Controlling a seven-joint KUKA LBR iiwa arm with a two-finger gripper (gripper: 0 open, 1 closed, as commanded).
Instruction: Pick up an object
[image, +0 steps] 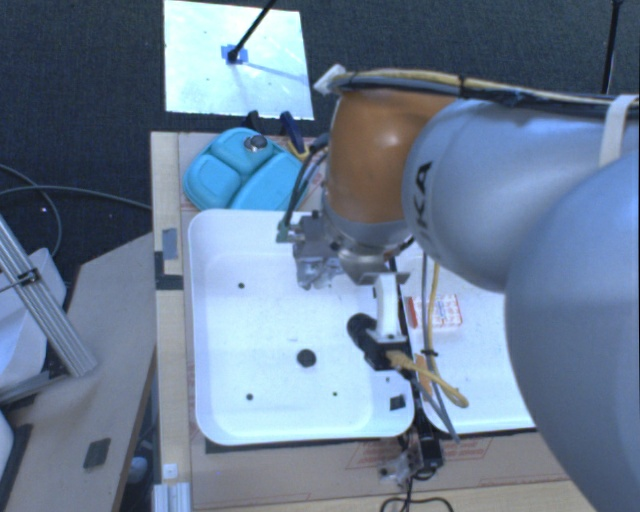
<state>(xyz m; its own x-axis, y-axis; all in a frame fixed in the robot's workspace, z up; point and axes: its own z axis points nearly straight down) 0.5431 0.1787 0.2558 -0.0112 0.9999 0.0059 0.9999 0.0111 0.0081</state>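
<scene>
Dark carpet surrounds the bench (120, 300) bearing a white bin (250, 300).

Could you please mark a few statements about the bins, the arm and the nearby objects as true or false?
1. A small dark round object lies on the floor of the left white bin. True.
2. A light blue plastic object sits beyond the far edge of the left white bin. True.
3. The arm's band above the wrist is green. False: the band is orange.
4. The gripper hangs over the light blue plastic object. False: it is over the left white bin, near that bin's far right part.
5. The small dark round object is between the gripper's tips. False: it lies apart from the gripper, nearer the camera.
</scene>
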